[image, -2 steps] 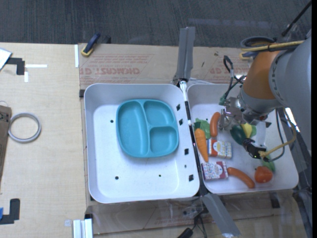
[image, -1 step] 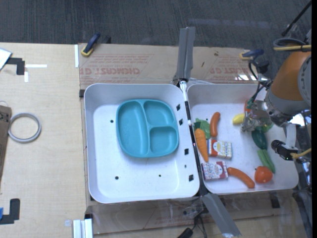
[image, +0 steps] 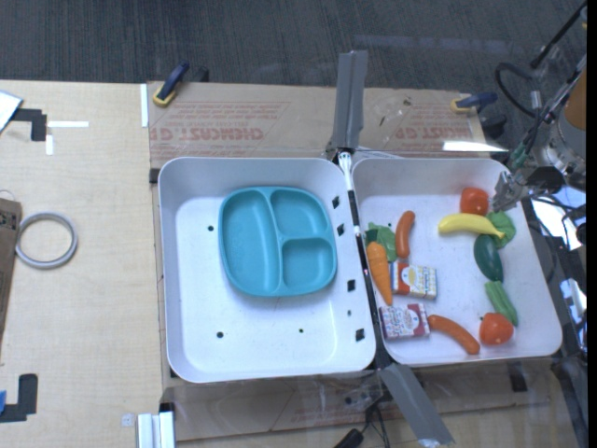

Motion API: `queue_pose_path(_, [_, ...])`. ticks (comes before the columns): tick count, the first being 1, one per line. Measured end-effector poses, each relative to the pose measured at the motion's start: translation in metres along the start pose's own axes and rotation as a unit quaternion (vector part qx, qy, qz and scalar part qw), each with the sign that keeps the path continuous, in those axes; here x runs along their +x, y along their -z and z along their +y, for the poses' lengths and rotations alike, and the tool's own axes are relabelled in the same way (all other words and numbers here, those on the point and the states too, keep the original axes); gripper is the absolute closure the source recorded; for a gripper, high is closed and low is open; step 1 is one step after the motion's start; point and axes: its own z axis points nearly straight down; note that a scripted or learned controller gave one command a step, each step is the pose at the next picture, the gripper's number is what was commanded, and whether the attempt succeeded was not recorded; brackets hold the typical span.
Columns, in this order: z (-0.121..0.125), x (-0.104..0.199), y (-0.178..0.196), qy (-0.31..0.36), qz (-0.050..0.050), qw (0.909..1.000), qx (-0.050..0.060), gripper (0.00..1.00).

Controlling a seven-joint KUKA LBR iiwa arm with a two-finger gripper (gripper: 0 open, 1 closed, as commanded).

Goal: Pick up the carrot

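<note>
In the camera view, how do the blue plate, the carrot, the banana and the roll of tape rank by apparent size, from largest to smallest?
1. blue plate, clearly the largest.
2. roll of tape, a wide ring.
3. carrot and banana: both look about equally long, so I would not rank one above the other.

Robot arm at the right margin, with cables looped above the wrist. The gripper (image: 509, 189) hangs at the arm's lower left end, pointing downward and tilted slightly leftward. The wrist sits just up and right of the gripper, partly cropped by the frame.
</note>
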Motion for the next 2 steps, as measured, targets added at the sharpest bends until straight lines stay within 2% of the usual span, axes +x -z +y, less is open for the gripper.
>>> queue_pose_path(1, [-0.0185, 0.0865, -0.0937, 0.044, 0.001, 0.9990, 0.002, 1.00])
queue_pose_path(2, [-0.0185, 0.0856, -0.0872, 0.043, 0.001, 0.9991, 0.003, 1.00])
